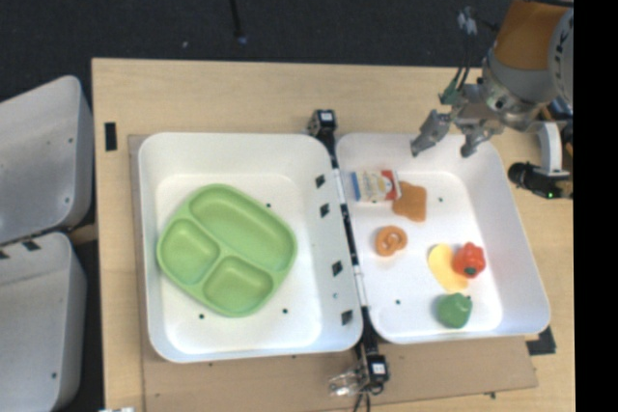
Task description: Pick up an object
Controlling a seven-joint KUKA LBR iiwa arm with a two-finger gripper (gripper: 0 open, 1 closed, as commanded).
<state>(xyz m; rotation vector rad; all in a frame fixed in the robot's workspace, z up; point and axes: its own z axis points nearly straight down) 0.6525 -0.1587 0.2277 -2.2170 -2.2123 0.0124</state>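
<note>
2 fingers spread wide, pincer (449,139) seemingly holding nothing.

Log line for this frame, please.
hand: open, holding nothing, above right bin far edge | green tray: left bin | nothing lifted

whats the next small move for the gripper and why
Probably shift the gripper forward and down toward the orange-brown piece. The gripper hangs open with nothing between its fingers, over the far edge of the right bin, and that piece and the small packet beside it look like the nearest things.
</note>
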